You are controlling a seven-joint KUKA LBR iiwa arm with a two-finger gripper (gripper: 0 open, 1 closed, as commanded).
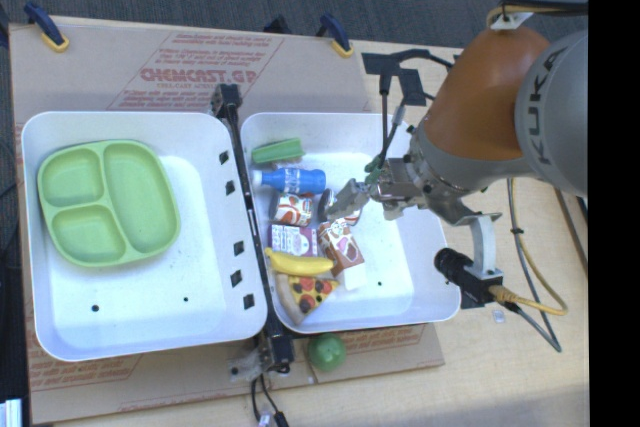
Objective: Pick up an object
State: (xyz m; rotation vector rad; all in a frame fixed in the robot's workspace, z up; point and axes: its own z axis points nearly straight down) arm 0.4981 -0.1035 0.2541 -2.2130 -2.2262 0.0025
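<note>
Over the right-hand shallow white plastic bin (425, 300), my two-finger metal gripper (347, 199) hangs spread and empty above the small brown-and-white carton (341, 245); I should descend squarely, straddling it alone.

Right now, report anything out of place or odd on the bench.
A small green ball sits outside the bins, on the cardboard just past the front rim of the right bin. The other toys lie jumbled along that bin's left side, while the left bin holds a green divided plate.

Even, bright light; slightly soft focus.
</note>
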